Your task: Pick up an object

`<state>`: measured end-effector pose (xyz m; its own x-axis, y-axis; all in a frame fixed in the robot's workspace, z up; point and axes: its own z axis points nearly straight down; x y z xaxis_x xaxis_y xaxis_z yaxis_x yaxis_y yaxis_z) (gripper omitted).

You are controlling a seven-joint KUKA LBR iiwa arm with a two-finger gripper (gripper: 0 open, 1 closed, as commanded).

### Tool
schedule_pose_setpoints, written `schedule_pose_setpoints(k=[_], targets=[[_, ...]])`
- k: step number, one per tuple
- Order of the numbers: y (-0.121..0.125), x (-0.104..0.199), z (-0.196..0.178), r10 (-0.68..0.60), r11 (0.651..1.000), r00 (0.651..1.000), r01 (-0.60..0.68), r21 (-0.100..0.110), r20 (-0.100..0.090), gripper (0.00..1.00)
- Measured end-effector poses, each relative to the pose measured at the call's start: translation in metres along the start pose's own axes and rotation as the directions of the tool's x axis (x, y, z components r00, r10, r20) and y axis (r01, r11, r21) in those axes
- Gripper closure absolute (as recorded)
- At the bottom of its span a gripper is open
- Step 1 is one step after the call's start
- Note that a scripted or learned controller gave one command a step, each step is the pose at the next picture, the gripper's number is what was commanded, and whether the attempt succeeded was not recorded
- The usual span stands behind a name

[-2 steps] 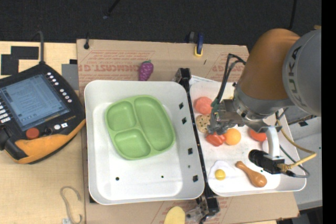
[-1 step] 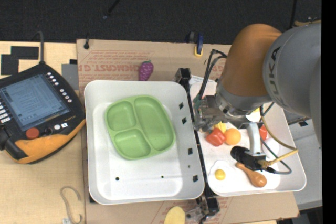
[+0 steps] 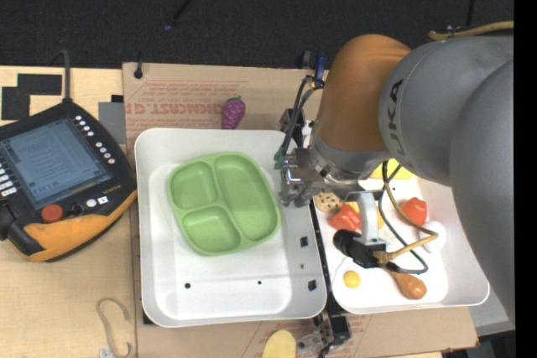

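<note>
Camera view: arm low over the seam between the two bins
The gripper [image 3: 289,180] hangs beside the green tray [image 3: 224,204], holding nothing that I can see; its spread I cannot tell. The small toys [image 3: 342,218] in the right bin [image 3: 470,285] look light, hard and slippery: pinch across the middle

On the bench's left we see a grey handheld control pendant with a lit screen [image 3: 52,163], resting on an orange cushion-like base [image 3: 71,229]. Behind the bins lies a flat brown cardboard sheet with red printed lettering [image 3: 193,96], and a small purple grape-like toy [image 3: 233,112] sits on it just beyond the far rim of the left bin. At the front edge we notice a yellow rounded lump [image 3: 279,343] and, further left, a thin metal hook [image 3: 113,323] on the wooden benchtop [image 3: 59,298].
</note>
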<state>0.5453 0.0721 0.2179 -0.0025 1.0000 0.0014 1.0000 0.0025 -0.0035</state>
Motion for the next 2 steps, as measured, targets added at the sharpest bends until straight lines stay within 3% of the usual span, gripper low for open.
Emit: schedule_pose_setpoints(k=[1,2], targets=[[0.0173,0.0251,-0.0140,0.002,1.000,1.000,-0.002,-0.002,0.000,1.00],[0.0245,0.0290,-0.0069,0.003,1.000,1.000,-0.003,-0.001,0.002,1.00]])
